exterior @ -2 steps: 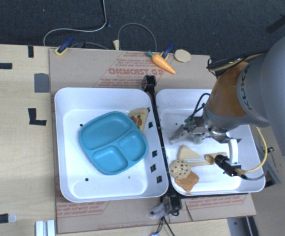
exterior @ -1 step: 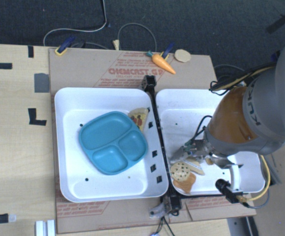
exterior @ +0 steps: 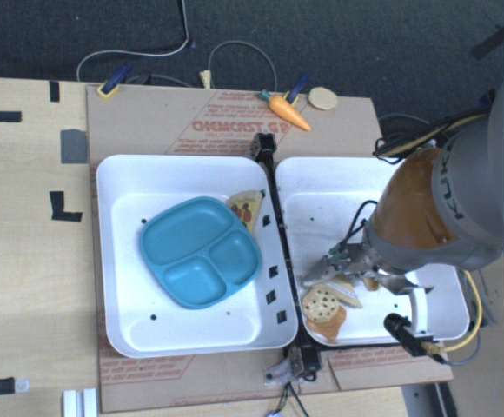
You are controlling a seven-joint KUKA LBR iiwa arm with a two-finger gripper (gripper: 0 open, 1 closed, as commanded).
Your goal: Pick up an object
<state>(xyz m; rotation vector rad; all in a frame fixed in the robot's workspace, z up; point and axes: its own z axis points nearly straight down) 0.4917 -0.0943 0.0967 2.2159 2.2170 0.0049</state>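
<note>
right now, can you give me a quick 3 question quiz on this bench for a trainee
1. True or false: the blue divided plate lies in the left bin.
2. Which item lies outside both bins, on the cardboard behind them? A) toy carrot B) cracker C) blue divided plate
3. Fill in: the arm's wrist hangs over the ____ bin.

Key
1. True.
2. A. The toy carrot lies behind the bins, beside a small tan disc.
3. Right. The cracker lies in the right bin, near its front left corner.
</note>
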